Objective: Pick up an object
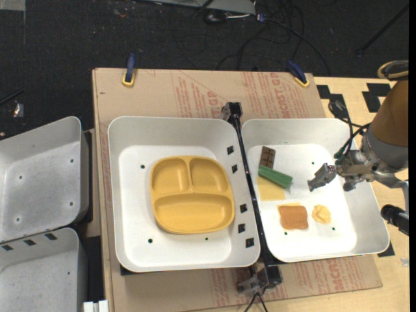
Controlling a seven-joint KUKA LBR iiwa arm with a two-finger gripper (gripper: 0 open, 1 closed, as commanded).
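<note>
The green block [275, 176], a flat bar, lies with its long axis slanting toward the right bin's [364, 239] near-right corner. The gripper [320, 177] hovers beside it; its state cannot be told.

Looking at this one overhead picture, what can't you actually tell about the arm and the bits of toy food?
- Gripper: small and dark, so whether it grips anything is unclear.
- Pale yellow slice: partly hidden under the green block.
- Arm: cut off by the right edge.
- Small yellow piece: too small to identify.

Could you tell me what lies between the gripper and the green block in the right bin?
In the camera view, just bare white bin floor separates the gripper from the green block; the other food pieces sit lower or further left.
</note>
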